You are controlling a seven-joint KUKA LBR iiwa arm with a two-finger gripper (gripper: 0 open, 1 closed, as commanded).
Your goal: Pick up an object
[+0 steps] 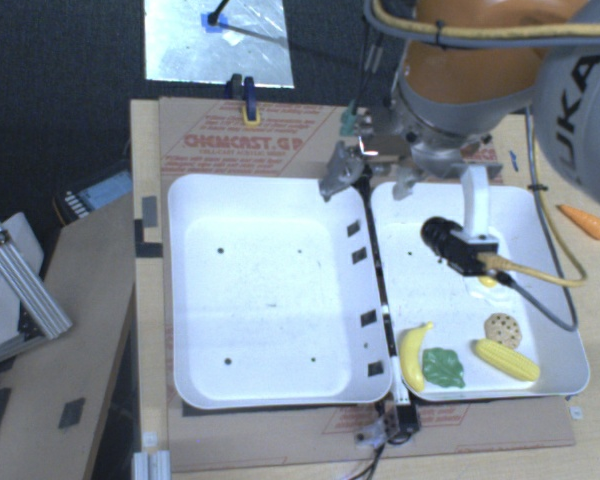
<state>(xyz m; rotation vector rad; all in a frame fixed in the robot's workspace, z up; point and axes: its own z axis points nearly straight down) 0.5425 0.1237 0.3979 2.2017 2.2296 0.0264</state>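
**step: select and approach an object in the right bin**

the gripper (370,180) hangs above the far end of the ridge (378,288) where the two bins meet. its jaws are spread, with nothing between them. no object is held.

the candidates lie in the near part of the right bin (420,218), well apart from the gripper:
- a banana (413,356), just beside the ridge
- a green piece (443,368), touching the banana
- a corn cob (506,360), near the near wall
- a round cookie (500,329), just beyond the cob

recommended procedure:
1. choose the corn cob. it appears to lie clear of its neighbours, so each finger has room to pass.
2. bring the gripper over its middle and align the jaws across its narrow width.
3. descend with the jaws spread, then close.

caution: the banana is crowded by the ridge and the green piece, so a finger may catch either. the cookie looks flat and will probably slip.
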